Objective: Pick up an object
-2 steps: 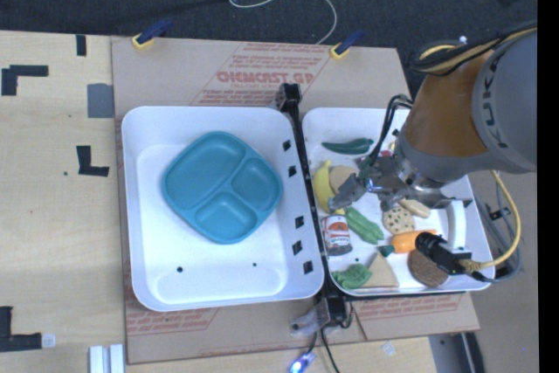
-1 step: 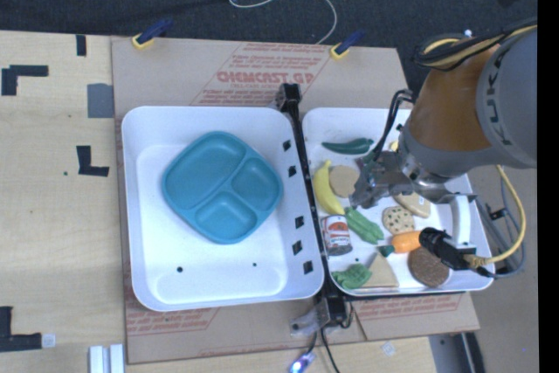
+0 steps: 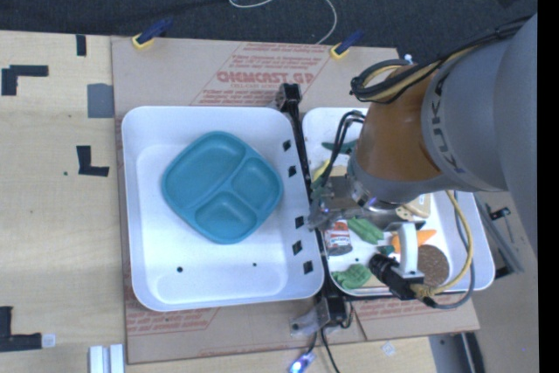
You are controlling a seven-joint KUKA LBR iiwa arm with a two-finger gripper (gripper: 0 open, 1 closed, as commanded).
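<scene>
- The likely targets lie in the right bin [image 3: 467, 271], at the lower right of the frame: a green piece [image 3: 354, 276] near its lower left corner, another green piece [image 3: 367, 231] just above it, a small red-and-white packet [image 3: 338, 238] beside the dividing wall, a brown disc [image 3: 431, 261] and an orange piece [image 3: 408, 242] towards the middle. All of them appear to rest on the bin floor; none looks lifted.
- The tool [image 3: 336, 207] hangs low over the left side of that bin, just above the packet and the upper green piece. The wrist hides its tips, so how far it is open, and whether it has hold of anything, cannot be told.
- Judged from this, the pick is not yet done: the arm seems to be at the approach or grasp stage, and closing on a thing and raising it remain.
- The left bin [image 3: 140, 188] holds a blue divided plate [image 3: 223, 186], lying flat and well apart from the tool.
- On the cardboard sheet [image 3: 175, 70] under the bins, red print reads roughly "CHEMCAST GP"; the smaller lines below are too small to read.
- White letters on the grey arm [image 3: 489, 118] read "KU", partly cut off.
- The packet's printing is too blurred to read.
</scene>
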